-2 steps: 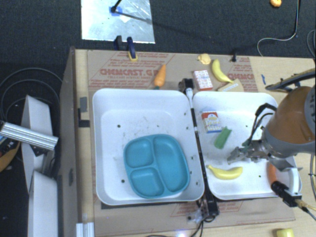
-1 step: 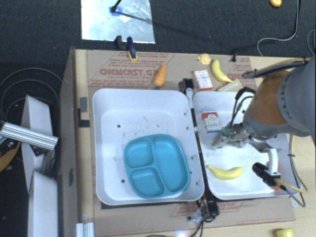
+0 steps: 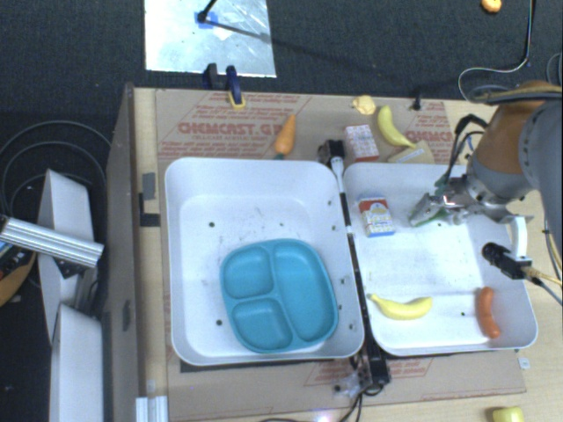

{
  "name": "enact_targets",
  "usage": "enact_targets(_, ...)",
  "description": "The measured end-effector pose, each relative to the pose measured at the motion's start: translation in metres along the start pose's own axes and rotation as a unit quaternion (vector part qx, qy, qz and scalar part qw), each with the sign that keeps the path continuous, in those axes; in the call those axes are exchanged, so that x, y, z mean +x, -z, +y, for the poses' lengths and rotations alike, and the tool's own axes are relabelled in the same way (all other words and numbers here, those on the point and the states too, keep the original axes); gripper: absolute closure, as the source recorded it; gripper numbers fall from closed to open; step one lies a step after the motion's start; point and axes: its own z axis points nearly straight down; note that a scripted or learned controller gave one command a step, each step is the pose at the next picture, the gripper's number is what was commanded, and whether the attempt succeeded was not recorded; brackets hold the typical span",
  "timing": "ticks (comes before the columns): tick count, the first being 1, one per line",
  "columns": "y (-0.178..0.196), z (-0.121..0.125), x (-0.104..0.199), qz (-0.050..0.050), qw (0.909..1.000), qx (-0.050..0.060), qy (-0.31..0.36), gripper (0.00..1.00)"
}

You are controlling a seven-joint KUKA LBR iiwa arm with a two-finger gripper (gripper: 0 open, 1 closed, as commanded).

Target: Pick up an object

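While the arm reaches in from the right, the scene reads as follows.

Arm: grey with an orange band [image 3: 503, 139], bent down over the right bin [image 3: 440, 253].
Gripper [image 3: 426, 211]: low over the upper part of the right bin, pointing left; whether its fingers are open or closed cannot be told, and nothing is seen between them.
Small carton [image 3: 376, 216]: red and white, lying in the right bin near its left wall, just left of the gripper and apart from it.
Banana [image 3: 402, 307]: lying in the right bin near the front.
Sausage [image 3: 487, 312]: orange, at the right bin's front right corner.
Left bin [image 3: 198, 200]: holds 1 blue tray [image 3: 278, 294] with 3 compartments.
Behind the bins: a second banana [image 3: 391, 128], a carrot [image 3: 285, 136] and a small box [image 3: 361, 142] on the cardboard.
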Motion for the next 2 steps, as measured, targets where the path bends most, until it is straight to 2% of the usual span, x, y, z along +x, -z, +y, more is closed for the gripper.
enact_targets(1, 0.005, 0.032, 0.064, 0.004, 1.0, 0.004, 0.004, 0.0)
enact_targets(2, 0.001, 0.001, 0.087, -0.002, 1.0, -0.001, 0.0, 0.0)
